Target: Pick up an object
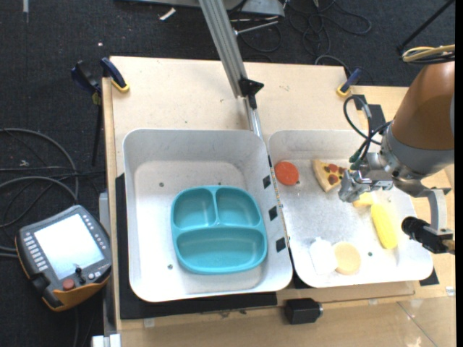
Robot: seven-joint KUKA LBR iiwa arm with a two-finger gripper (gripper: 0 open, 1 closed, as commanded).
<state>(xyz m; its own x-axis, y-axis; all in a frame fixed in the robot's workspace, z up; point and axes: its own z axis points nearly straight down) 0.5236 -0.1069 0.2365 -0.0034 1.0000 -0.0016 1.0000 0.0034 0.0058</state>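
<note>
The right bin (405, 270) holds several small items. A pizza slice (326, 173) lies near its back, with a red round piece (287, 173) to its left. A yellow banana-like piece (384, 225) lies toward the right, and a white piece (320, 255) and a pale yellow round piece (348, 258) sit near the front. My gripper (354, 189) hangs low over the right bin, just right of the pizza slice and above the top end of the yellow piece. A small yellow bit (362, 203) shows right under it.
The left bin (137, 194) carries a teal divided tray (217, 228). A slanted metal bar (226, 38) runs from the top to the wall between the bins. A handheld pendant (64, 255) lies off the bench at the left. Cables cross the dark floor.
</note>
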